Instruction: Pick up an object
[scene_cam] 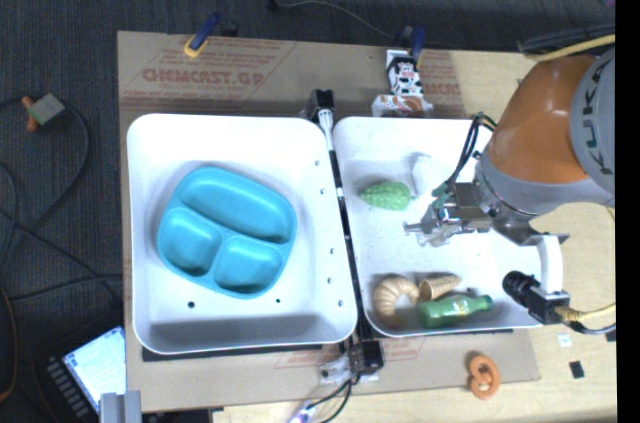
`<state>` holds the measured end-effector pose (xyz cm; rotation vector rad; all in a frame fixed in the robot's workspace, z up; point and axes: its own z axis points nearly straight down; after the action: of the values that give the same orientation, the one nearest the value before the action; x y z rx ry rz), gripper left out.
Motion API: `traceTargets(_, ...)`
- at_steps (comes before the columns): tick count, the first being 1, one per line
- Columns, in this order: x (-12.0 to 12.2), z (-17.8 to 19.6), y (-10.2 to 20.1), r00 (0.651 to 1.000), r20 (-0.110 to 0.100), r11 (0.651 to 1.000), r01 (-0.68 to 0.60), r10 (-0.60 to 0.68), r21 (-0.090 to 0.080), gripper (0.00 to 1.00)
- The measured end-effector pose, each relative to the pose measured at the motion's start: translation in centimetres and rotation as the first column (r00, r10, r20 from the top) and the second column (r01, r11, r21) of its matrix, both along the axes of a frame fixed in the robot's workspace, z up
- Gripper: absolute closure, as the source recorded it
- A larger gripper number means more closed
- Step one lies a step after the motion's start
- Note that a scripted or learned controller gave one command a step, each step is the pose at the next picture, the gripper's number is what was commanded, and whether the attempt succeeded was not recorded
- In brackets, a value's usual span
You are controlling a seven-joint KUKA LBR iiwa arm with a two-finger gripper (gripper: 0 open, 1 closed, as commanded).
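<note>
The gripper [432, 221] is hanging low over the right bin [352, 211], reaching in from the right under the bulk of the arm's orange band [535, 136], and whether it is spread or pressed together I cannot tell, since the metal tip is blurring into the white floor of the bin; nothing is showing between its tips. No single object is being named by the task, so the candidates are the ones lying around the hand: a green bumpy toy [387, 195] is sitting just up and to the left of the tip, near but apart from it, while a tan shell-shaped piece [397, 293], a cone-like piece [438, 287] and a green bottle [455, 308] are crowding together below the hand against the near wall. A blue divided tray [226, 229] is resting in the left bin [145, 211], well away to the hand's left. The risk, as I am judging it, is that the hand is coming down on bare floor between the green toy and the lower cluster and closing on nothing; a rounded toy could also be squirting sideways if caught off-centre, and the packed trio below is leaving little room for a clean grasp.
</note>
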<state>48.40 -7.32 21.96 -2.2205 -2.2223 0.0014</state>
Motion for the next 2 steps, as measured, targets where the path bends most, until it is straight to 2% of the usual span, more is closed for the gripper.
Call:
traceTargets(1, 5.8, -4.9, -5.0, 1.0, -0.002, 1.0, 0.002, -0.002, -0.001, 1.0)
traceTargets(2, 0.0, 1.6, -0.5, 1.0, 0.0, 1.0, 0.0, 0.0, 0.0, 1.0)
